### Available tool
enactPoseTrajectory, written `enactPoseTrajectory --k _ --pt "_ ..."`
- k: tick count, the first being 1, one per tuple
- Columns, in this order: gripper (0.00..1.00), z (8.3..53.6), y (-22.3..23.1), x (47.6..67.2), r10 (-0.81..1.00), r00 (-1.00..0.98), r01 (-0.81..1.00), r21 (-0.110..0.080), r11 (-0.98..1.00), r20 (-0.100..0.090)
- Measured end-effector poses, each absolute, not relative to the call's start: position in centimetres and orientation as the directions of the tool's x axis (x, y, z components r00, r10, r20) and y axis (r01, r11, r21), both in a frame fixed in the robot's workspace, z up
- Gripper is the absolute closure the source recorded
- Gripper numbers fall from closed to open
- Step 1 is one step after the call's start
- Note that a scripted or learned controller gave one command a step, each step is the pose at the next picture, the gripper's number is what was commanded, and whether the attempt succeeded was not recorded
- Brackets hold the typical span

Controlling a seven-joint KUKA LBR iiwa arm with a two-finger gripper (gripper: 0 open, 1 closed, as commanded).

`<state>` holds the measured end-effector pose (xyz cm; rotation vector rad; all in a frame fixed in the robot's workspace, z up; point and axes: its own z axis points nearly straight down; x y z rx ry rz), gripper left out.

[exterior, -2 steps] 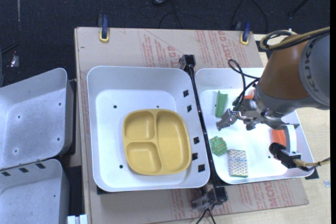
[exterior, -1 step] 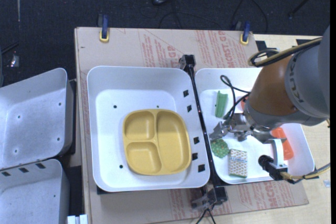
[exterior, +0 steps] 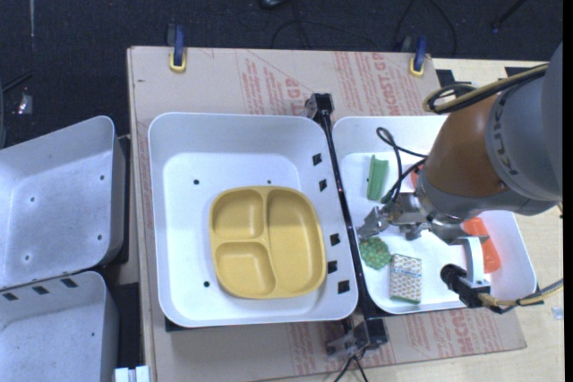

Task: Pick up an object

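My gripper (exterior: pixel 374 226) hangs low in the right bin (exterior: pixel 510 286), near its left wall. Just below it lies a small round green object (exterior: pixel 375 253), very close to the gripper's tip; I cannot tell whether they touch. A flat green bar (exterior: pixel 377 178) lies just above the gripper. A small patterned block (exterior: pixel 406 278) rests near the bin's front wall. An orange-red object (exterior: pixel 488 248) shows partly from under the arm's wrist (exterior: pixel 466 165), which hides the middle of the bin.
The left bin (exterior: pixel 179 192) holds a yellow three-part plate (exterior: pixel 266 241). A black divider (exterior: pixel 336 183) runs between the two bins. Cables trail around the wrist and a black fitting (exterior: pixel 457 279) sits near the right bin's front.
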<state>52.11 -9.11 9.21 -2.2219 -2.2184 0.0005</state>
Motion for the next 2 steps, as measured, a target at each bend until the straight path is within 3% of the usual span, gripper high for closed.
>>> enactPoseTrajectory --k 1,2 --pt "1.0 10.2 -9.1 52.2 1.0 0.003 1.0 0.0 -0.003 0.001" --pt "1.0 16.6 -9.2 52.2 1.0 -0.002 1.0 0.006 0.002 -0.001"
